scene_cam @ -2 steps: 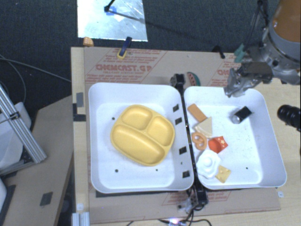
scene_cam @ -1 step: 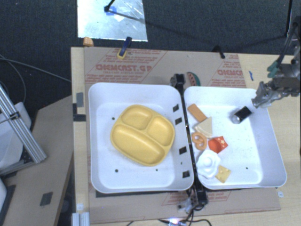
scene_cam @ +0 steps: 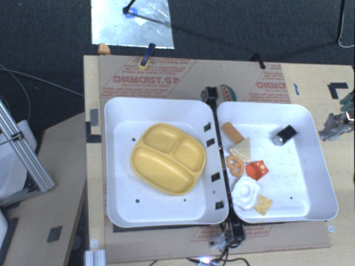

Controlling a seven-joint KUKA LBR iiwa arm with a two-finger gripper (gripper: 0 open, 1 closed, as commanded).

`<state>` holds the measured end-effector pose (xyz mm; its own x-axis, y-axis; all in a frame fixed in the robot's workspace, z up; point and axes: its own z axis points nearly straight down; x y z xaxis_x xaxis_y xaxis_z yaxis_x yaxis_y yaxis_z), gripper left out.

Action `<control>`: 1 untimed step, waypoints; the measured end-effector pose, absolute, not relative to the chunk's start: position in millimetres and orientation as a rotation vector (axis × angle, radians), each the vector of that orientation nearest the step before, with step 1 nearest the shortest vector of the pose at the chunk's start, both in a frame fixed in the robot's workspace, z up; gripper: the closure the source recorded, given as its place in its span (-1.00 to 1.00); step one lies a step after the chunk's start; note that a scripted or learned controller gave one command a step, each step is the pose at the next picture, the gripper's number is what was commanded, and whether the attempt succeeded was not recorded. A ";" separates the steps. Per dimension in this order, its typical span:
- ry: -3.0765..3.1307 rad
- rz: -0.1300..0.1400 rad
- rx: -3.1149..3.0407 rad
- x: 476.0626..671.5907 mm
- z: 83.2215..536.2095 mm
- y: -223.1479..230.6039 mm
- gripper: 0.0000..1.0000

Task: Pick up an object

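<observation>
The right bin (scene_cam: 310, 201) holds several small toy foods. Along its left side lie a brown block (scene_cam: 233, 132), a beige wedge (scene_cam: 242, 148), an orange pretzel (scene_cam: 234, 165), a red piece (scene_cam: 256, 169), a white fried egg (scene_cam: 245, 194) and a yellow cheese wedge (scene_cam: 263, 205). A black and silver cylinder (scene_cam: 284, 135) lies apart, toward the back right. My gripper (scene_cam: 333, 127) hovers just outside the bin's right rim, right of the cylinder, with nothing seen in it. The left bin (scene_cam: 119, 204) holds a yellow divided plate (scene_cam: 168, 158).
Both bins sit on a cardboard sheet (scene_cam: 166, 77). A reflective square panel (scene_cam: 132, 14) lies on the dark floor behind. A metal frame (scene_cam: 22, 154) stands at the left edge. Between the bins runs a black divider with clips (scene_cam: 217, 148).
</observation>
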<state>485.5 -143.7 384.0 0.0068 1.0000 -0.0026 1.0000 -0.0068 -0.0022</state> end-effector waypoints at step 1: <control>2.215 -0.002 2.224 485.8 364.4 -198.4 1.00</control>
<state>485.8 -198.4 364.4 0.0044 1.0000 -0.0028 1.0000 -0.0044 0.0012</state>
